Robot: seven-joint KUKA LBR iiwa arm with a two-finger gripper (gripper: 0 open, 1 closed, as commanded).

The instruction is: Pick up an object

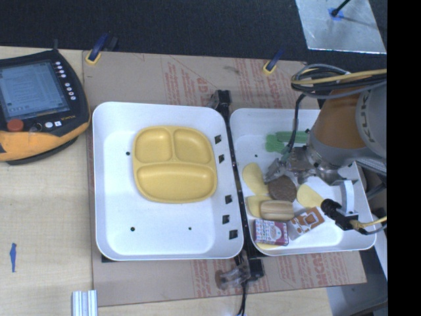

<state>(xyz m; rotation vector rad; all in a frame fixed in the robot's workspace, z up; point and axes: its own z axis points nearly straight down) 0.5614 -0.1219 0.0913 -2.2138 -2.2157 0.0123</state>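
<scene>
Teach pendant (pixel 36 104) on wood bench (pixel 39 209). Cardboard sheet (pixel 158 78) under both bins. Left bin (pixel 112 236): yellow divided tray (pixel 175 163). Right bin (pixel 358 242): food items; gripper (pixel 284 168) above brown patty (pixel 283 189), finger state unreadable.

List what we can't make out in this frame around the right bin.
- Gripper: fingers too small and blurred against the toys, camera view; open or shut unclear.
- Green item: right part hidden behind the arm.
- Brown disc: top edge under the gripper; contact unclear.
- Small packets: print too small to read.
- Right bin: back right corner covered by the arm.
- Pendant: screen text unreadable.
</scene>
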